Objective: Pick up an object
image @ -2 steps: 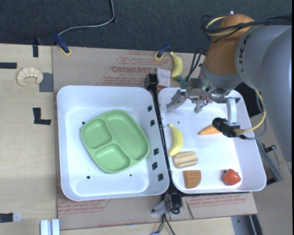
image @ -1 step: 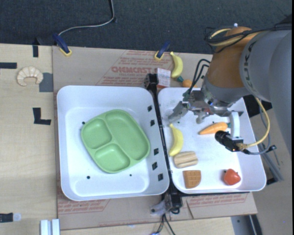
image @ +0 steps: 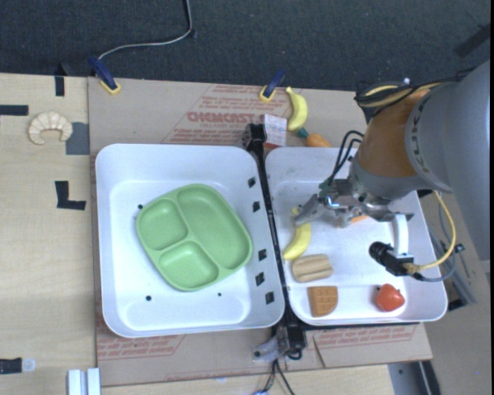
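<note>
Low in the right bin [image: 432,303] lie a waffle [image: 322,299], a tomato [image: 389,298] and a bun [image: 311,267]. Just above them, a banana [image: 298,242] lies below the gripper [image: 311,210], whose fingers stand apart, gripping nothing. A green plate [image: 194,236] sits in the left bin [image: 115,220].

The arm [image: 445,146] is cut off by the right edge and hides the right bin's [image: 412,311] far right corner; an orange thing [image: 316,141] behind that bin is partly hidden, too small to identify
</note>
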`<state>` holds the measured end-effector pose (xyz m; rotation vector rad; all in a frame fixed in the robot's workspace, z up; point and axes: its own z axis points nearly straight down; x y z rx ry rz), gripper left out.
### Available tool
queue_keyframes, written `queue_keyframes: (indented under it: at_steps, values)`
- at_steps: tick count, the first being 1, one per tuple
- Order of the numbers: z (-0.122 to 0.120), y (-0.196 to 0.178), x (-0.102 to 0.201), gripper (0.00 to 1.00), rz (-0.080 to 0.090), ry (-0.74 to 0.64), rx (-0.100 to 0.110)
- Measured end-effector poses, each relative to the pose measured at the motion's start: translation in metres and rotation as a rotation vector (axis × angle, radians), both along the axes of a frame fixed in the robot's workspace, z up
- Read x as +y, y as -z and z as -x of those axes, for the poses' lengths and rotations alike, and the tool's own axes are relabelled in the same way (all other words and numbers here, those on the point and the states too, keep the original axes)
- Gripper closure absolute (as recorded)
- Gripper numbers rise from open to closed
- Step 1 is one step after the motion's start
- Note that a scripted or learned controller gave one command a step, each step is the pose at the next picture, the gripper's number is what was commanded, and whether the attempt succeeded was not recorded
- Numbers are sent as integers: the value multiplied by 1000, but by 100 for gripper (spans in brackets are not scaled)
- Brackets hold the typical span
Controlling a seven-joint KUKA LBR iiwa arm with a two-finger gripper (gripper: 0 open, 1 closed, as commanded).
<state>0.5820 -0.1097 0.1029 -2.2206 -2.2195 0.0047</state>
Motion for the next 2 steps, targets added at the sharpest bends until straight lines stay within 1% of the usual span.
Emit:
queue_keyframes:
  at_steps: [1,2]
  values:
    - [7,17,12,0,1,0,-6]
    - [7,17,15,0,2,-1,-8]
